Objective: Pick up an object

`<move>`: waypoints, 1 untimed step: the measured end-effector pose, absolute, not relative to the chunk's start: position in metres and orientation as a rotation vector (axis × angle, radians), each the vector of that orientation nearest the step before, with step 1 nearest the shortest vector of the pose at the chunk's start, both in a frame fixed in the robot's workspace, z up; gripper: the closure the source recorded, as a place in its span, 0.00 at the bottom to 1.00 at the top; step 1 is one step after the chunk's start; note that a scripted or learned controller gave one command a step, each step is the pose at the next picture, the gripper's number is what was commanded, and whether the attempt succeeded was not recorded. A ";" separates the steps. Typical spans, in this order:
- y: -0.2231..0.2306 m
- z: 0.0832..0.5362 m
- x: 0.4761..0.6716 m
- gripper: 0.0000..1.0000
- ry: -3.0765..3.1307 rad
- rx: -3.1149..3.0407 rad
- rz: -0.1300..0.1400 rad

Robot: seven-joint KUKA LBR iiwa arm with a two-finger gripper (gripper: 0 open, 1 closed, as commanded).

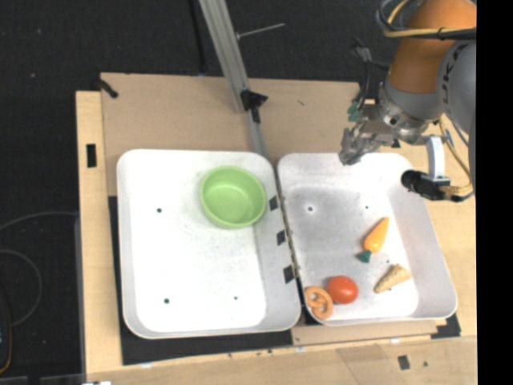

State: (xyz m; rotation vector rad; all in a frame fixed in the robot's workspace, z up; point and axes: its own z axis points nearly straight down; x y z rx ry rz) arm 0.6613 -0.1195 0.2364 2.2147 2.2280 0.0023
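My gripper (350, 152) hangs over the far edge of the right bin (337, 207), pointing down, with nothing visibly between its fingers. In that bin lie an orange carrot (375, 236) at the right, a tan wedge-shaped piece (392, 278) below it, a red tomato (343, 289) near the front edge, and an orange slice-like piece (319, 302) at the front left corner. A green bowl (232, 196) sits in the far part of the left bin (160, 279). All the objects lie well forward of the gripper.
A grey metal post (228, 50) slants up from between the bins at the back. A black cable fitting (425, 184) hangs off the arm over the right bin's right rim. The brown bench (176, 111) surrounds both bins.
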 end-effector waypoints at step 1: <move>-0.075 0.243 0.659 1.00 2.229 2.215 0.001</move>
